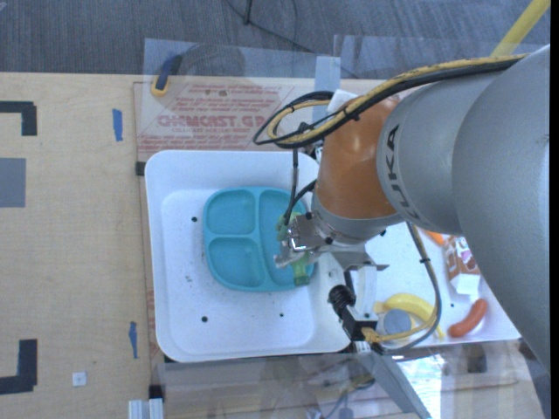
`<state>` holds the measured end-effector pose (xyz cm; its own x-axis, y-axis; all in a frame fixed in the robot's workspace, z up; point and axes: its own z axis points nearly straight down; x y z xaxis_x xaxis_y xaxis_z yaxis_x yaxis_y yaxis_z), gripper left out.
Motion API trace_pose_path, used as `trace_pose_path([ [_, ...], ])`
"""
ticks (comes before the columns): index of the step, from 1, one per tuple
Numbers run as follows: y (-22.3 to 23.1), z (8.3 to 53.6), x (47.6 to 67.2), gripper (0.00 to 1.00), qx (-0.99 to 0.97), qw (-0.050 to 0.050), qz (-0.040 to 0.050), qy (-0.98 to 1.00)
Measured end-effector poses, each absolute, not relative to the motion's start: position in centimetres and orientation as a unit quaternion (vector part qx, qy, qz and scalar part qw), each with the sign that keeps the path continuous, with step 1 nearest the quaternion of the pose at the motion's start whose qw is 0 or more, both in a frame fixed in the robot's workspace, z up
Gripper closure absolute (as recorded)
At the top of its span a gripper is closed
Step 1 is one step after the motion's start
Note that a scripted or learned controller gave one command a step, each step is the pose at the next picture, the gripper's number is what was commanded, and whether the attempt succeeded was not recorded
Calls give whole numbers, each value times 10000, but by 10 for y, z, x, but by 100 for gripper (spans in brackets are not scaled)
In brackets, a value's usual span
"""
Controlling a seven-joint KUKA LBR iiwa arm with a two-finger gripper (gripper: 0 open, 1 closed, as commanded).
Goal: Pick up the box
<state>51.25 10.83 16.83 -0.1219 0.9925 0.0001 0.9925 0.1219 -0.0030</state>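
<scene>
A box-like package [460, 262], brown, orange and white, lies in the right bin [410, 243] near its right side, partly hidden under the arm. My gripper [293, 253] hangs low over the left bin [175, 234], at the right edge of a teal divided plate [240, 238], far left of the package. A small green object [302, 274] shows just below the gripper at the plate's rim; whether it is held cannot be made out.
A yellow banana [410, 305], a grey-blue round object [397, 323] and a red-orange sausage [470, 317] lie at the front of the right bin. The grey and orange arm [419, 147] covers most of that bin. Black cables hang beside the wrist.
</scene>
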Motion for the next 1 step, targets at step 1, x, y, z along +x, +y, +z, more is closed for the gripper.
trace_pose_path([
  [1,75,259,479,100,-6282,1,4,-7781],
])
